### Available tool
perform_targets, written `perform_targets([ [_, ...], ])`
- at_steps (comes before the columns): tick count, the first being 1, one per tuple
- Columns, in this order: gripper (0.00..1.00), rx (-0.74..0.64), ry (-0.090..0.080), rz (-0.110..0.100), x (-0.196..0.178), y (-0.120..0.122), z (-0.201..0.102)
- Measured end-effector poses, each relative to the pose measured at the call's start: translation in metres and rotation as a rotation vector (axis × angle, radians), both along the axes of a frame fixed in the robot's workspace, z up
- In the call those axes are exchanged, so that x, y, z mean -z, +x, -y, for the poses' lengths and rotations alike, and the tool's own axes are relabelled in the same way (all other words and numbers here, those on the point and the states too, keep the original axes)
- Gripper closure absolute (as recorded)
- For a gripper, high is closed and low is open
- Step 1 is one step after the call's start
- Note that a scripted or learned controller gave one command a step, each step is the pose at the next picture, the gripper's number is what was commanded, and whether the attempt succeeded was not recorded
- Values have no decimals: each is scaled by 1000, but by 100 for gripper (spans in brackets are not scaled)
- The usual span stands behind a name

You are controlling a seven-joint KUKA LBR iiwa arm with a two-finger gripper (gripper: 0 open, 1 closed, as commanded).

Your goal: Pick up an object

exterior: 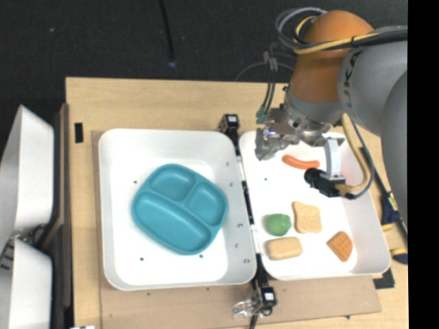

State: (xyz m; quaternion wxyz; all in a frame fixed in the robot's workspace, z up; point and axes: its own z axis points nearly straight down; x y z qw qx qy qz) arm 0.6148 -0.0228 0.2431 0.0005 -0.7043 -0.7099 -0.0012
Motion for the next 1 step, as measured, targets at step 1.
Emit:
perform_targets([
  [1, 100, 1, -3, 1, 11, 8, -49],
])
